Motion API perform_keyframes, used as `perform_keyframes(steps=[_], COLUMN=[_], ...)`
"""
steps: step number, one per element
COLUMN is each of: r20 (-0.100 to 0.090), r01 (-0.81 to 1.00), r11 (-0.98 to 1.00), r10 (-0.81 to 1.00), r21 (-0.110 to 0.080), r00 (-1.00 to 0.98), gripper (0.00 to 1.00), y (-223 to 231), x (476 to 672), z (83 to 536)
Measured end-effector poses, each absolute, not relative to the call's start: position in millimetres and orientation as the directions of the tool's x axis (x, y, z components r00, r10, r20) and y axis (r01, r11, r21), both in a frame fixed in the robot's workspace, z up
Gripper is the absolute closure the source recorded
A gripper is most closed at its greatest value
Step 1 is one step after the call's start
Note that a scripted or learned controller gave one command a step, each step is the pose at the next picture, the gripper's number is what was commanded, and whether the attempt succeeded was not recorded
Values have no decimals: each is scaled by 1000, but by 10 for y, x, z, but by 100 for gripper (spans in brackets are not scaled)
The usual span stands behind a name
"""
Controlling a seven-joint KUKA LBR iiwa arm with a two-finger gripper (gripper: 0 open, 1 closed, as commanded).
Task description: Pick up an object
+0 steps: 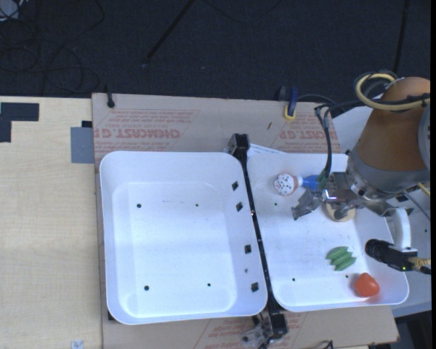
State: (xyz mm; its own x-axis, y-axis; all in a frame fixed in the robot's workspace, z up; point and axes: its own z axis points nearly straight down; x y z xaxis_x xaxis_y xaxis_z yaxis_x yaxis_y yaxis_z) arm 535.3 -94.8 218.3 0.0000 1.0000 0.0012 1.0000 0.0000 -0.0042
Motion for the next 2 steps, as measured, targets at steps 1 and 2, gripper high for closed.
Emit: perform_keyframes(steps=[1,2], r20=[-3,-1], r01=[1000,1000], r11=[3,-2], r10=[1000,1000], r21=[5,-9], r00=[-3,2], gripper=[0,0], y=[-1363,-1813], x=[6378,6415], z=[2017,1133])
